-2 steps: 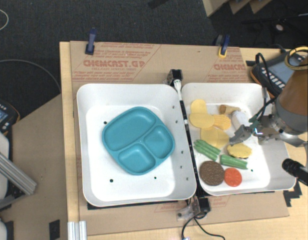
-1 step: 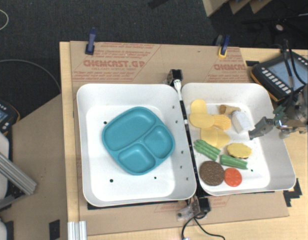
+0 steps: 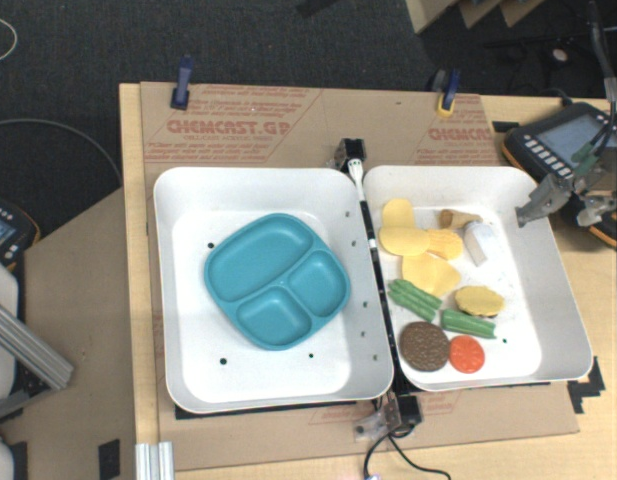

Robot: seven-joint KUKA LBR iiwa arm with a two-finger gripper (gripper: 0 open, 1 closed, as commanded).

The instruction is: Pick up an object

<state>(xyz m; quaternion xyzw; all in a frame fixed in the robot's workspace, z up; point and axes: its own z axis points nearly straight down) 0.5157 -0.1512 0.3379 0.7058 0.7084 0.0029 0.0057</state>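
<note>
Left bin (image 3: 178, 268): shallow, white, on the cardboard-covered surface (image 3: 238, 128). It holds one blue divided plate (image 3: 276, 280) with three compartments, lying flat near the bin's middle, slightly turned.

Right bin (image 3: 558, 318): shallow, white, touching the left bin along a black clipped seam. It holds a cluster of play-food pieces toward its left half:
- pale yellow round slices (image 3: 406, 236), overlapping, at the upper left of the cluster;
- a small brown piece (image 3: 456, 218) and a white-grey block (image 3: 478, 244), just beside the slices to the right;
- a yellow oval piece (image 3: 479, 300), lower right of the slices;
- two green pods (image 3: 416, 300), one slanted below the slices, one beside the oval piece;
- a brown round disc (image 3: 425, 346) and a red round piece (image 3: 467, 354), side by side at the near edge.

End effector (image 3: 548, 200): grey, at the right bin's upper right rim, above the bin wall, apart from all the pieces. Whether it is spread or closed cannot be told; nothing is seen in it.
</note>
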